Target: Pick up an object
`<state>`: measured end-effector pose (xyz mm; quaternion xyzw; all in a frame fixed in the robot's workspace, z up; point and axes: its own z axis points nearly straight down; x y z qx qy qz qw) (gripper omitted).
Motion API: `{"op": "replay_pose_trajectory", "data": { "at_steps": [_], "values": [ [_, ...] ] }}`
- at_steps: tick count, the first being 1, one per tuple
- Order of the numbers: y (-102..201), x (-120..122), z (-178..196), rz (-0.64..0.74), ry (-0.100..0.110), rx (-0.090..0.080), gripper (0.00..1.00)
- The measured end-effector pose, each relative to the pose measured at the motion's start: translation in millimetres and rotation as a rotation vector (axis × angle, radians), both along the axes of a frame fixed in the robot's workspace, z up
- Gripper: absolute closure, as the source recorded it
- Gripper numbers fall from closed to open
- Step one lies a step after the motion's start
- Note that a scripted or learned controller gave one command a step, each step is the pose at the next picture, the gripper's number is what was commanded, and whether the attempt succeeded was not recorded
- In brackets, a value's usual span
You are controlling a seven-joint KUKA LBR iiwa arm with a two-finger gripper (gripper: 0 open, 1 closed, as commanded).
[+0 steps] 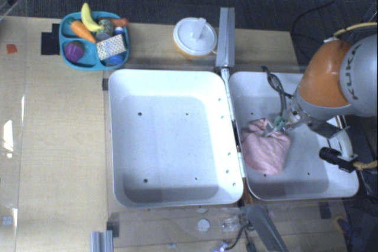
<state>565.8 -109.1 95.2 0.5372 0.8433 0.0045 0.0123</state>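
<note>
Camera view, looking down at a slant on the tabletop [53,144]. At the far left rear stands a blue tray [66,59] of toy food, including a banana [88,18] and a carrot [82,31]; to its right, a white lidded cup [195,37] sits just behind the 2 bins. The left bin [168,138] holds no objects. The right bin [313,183] holds 1 object, a pink cloth [266,149], which lies crumpled on the bin floor near the left wall. The cloth has no firm shape; its bulk runs roughly from upper right to lower left, wider at the lower end, with its upper edge gathered toward the hand. The hand [279,123] is down at that upper right edge of the cloth, reached in from the right by the grey arm [331,88] with its orange band. Whether the hand is open, closed or gripping the cloth cannot be told, since its tips are small and merge with the folds. Judged progress: the approach looks complete, but the cloth rests on the bin floor, so a confirmed grasp and the lift remain to be done.
</note>
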Motion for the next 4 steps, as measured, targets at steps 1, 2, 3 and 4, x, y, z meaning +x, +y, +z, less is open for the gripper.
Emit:
{"op": "replay_pose_trajectory", "data": {
  "at_steps": [1,2,3,4],
  "values": [
    [-8,40,-1,-0.524,0.003,0.015,0.0],
    [4,40,-1,-0.304,0.0,0.007,0.0],
    [13,26,0,-0.166,-0.003,0.005,0.0],
    [11,35,0,-0.029,0.004,0.003,0.0]
  ]
}}
